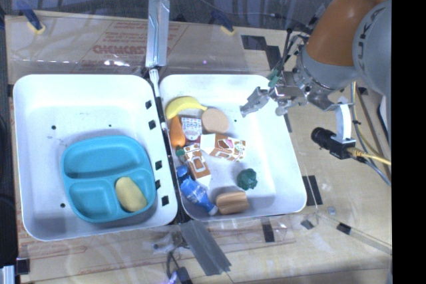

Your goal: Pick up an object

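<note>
The surface (346,209) is light wood, and two white bins sit on it side by side. The left bin (40,163) holds a blue tray (100,163) with three parts. A yellow potato (131,193) lies in the tray's lower right part.

The right bin (283,173) holds a heap of small things, mostly along its left side. The grey arm (349,30) with its orange band reaches in from the right. Its tool (256,102) hangs over the top right part of the right bin, above bare white floor. I cannot tell if the tool is open or closed, and nothing shows in it.

In the heap, a yellow banana (184,105) lies at the top. A round tan cookie (215,120) touches it on the right. An orange carrot (176,134) lies just under the banana. Small picture boxes (226,147) lie in the middle of the heap. A blue crumpled bottle (194,191) lies near the bottom left of the bin. A brown bread roll (231,201) sits just beside it at the bottom. A little dark green toy (247,178) sits alone, just above the roll.
</note>
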